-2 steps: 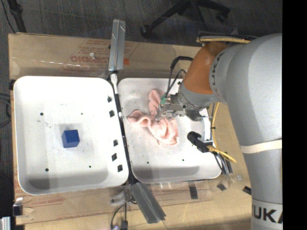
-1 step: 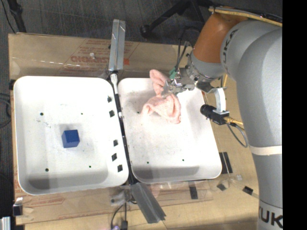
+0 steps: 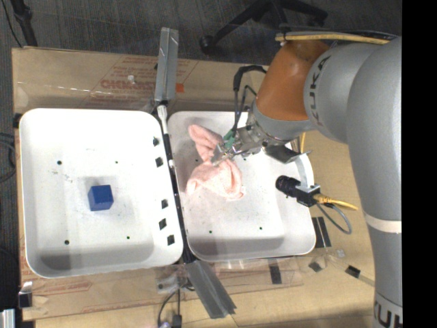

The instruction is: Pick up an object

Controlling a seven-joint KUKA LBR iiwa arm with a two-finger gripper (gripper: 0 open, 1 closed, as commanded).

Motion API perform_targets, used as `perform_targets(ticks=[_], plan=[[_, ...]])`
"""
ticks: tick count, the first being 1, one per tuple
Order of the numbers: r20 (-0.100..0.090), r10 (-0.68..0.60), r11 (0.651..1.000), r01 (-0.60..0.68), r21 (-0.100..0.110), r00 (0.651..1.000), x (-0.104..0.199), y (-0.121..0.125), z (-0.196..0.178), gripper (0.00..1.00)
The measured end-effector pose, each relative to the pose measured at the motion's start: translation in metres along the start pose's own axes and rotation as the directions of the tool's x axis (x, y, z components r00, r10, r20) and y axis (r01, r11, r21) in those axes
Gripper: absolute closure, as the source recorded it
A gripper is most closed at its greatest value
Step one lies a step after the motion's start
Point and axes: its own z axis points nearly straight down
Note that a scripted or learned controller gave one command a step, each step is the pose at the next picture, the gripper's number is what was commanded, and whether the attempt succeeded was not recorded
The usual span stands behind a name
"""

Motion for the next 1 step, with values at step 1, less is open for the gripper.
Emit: perform_targets(ticks=[1], plan=[[0.001, 0.045, 0.999, -0.045, -0.002, 0.999, -0.0044, 0.0312, -0.0095, 1.00]])
